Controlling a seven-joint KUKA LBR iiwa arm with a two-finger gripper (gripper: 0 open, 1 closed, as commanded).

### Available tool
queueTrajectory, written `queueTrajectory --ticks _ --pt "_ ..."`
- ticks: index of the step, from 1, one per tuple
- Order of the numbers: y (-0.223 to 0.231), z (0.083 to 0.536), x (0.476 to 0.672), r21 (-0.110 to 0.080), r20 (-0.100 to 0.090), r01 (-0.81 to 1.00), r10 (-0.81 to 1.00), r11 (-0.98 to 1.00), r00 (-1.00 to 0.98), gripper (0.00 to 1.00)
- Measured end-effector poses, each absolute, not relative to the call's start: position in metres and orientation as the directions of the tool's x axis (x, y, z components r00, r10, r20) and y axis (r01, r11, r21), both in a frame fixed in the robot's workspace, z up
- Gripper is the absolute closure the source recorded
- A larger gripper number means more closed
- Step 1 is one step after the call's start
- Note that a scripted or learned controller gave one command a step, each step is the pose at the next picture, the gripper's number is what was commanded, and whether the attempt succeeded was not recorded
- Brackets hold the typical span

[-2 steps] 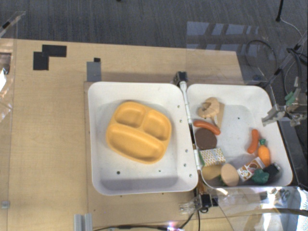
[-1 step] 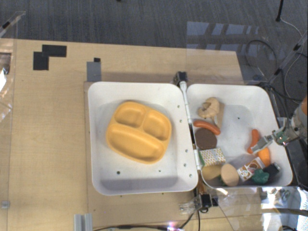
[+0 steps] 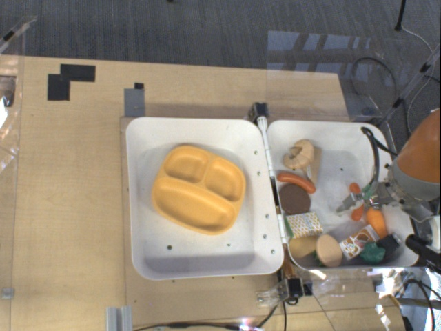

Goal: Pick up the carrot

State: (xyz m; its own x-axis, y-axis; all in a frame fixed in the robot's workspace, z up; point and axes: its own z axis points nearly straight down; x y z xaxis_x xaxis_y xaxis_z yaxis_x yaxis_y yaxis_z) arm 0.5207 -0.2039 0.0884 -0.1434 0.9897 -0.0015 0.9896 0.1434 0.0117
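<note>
Look at the tool (image 3: 353, 201) first: it sits low in the right white plastic bin (image 3: 331, 131), near that bin's right side. You can see its thin metal fingers (image 3: 346, 202) pointing left. A small orange carrot (image 3: 355, 189) lies just beside the tips, and it may be touching them. You cannot tell if the tool is wide or narrow, or if it holds the carrot, because the parts are too small to make out.

Closest to you, along the near wall of the right bin, you see a dark green lumpy toy (image 3: 374, 253), a small printed box (image 3: 356, 243), a tan round piece (image 3: 329, 250) and a yellow-green round thing (image 3: 303, 246). A bright orange ball-shaped fruit (image 3: 376, 221) sits just behind the box, near the tool.

A bit farther in, you see a pale checkered square (image 3: 304, 223), then a dark brown round disc (image 3: 295, 198), then a red sausage-shaped toy (image 3: 297, 182). Farthest back in this bin sits a beige lumpy toy (image 3: 298, 155).

In the left white plastic bin (image 3: 148, 185), you see a yellow plastic plate with three sections (image 3: 199, 188), well apart from the carrot.

Both bins rest on the light wooden tabletop (image 3: 69, 205). The grey arm with its orange band (image 3: 420, 154) comes in from the right.
</note>
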Motion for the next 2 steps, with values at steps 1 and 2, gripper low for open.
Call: queueTrajectory --ticks 1,2 --pt "-0.203 0.101 0.524 0.021 -0.006 0.989 0.989 0.149 -0.149 1.0" --pt "-0.157 0.144 0.589 0.013 -0.003 0.985 0.985 0.174 -0.174 1.0"
